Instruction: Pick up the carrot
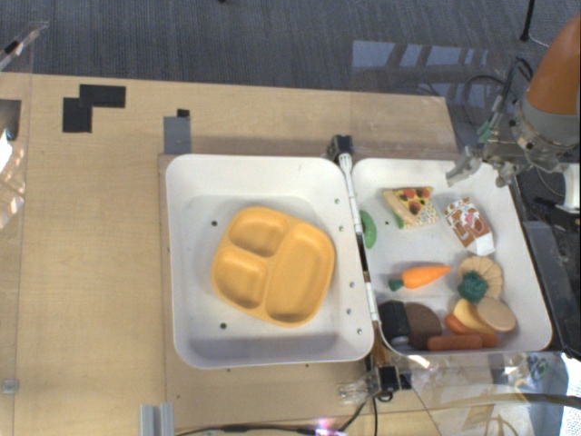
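Observation:
The carrot [423, 276], orange with a small green top at its left end, lies flat near the middle of the right bin [536, 284]. My gripper [481, 172] hovers over the bin's far right corner, well behind the carrot and to its right. Its two fingers [460, 170] are spread apart with nothing between them. The arm's orange band [556, 66] rises above it at the upper right.
Around the carrot lie a pizza slice [410, 205], a frosted cake piece [467, 222], a green piece [368, 228], a tan bun with a teal lump [478, 278], dark brown pieces [408, 321] and a sausage [454, 341]. The left bin [186, 271] holds a yellow divided plate [272, 264].

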